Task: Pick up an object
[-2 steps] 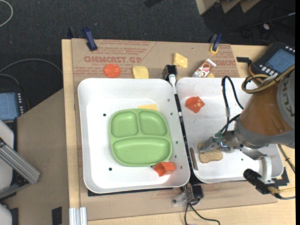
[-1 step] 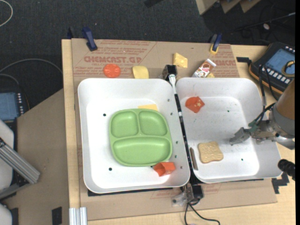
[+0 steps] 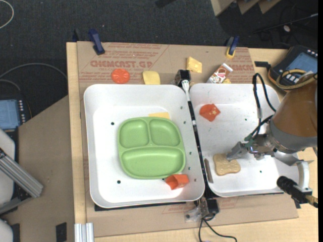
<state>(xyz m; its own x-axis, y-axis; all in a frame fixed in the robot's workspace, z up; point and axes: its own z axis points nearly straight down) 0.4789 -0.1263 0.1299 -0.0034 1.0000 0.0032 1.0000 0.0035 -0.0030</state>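
Two white bins below me, and my fingers [image 3: 233,154] hover at the flat tan toast-shaped piece [image 3: 226,165] in the right bin [image 3: 262,185]. Open or closed, I cannot tell. Approach step, I judge; next, descend and close.

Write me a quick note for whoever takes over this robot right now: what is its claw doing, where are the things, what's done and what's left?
Gripper: low in the right bin, at the top right edge of the toast; I cannot tell whether it grips it.
Red piece: lying free near the top left of the right bin.
Left bin: green tray, an orange block at the tray's lower right corner, a yellow piece at its top edge.
Done: nothing lifted yet.
Left: grasp one object and raise it.
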